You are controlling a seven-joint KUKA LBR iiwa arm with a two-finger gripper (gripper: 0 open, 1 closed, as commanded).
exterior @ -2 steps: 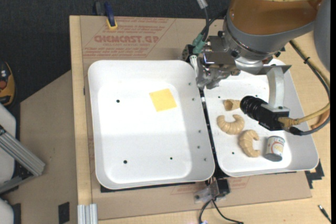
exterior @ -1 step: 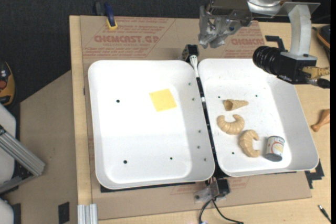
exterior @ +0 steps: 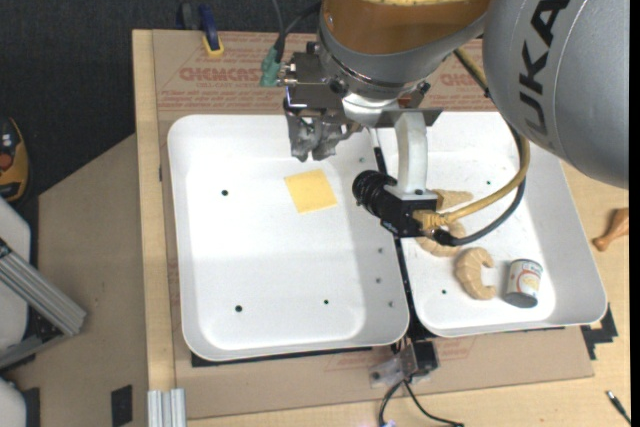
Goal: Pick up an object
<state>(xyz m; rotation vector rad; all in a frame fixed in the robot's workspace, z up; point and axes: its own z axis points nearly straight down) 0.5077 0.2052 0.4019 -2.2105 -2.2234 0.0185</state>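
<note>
Centrally, the gripper (exterior: pixel 315 140) hangs over the left bin (exterior: pixel 200 245), just above a yellow square (exterior: pixel 311 191); whether its claw is apart or together cannot be told. Lower right, the right bin (exterior: pixel 570 245) holds a croissant (exterior: pixel 475 273) beside a small can (exterior: pixel 521 282).

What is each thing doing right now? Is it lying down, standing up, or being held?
Yellow square: lying flat in the left bin, not held.
Croissant: lying in the right bin, not held.
Small can: tipped on its side in the right bin, beside the croissant.
Gripper: above the left bin, just behind the yellow square, holding nothing I can see.
</note>
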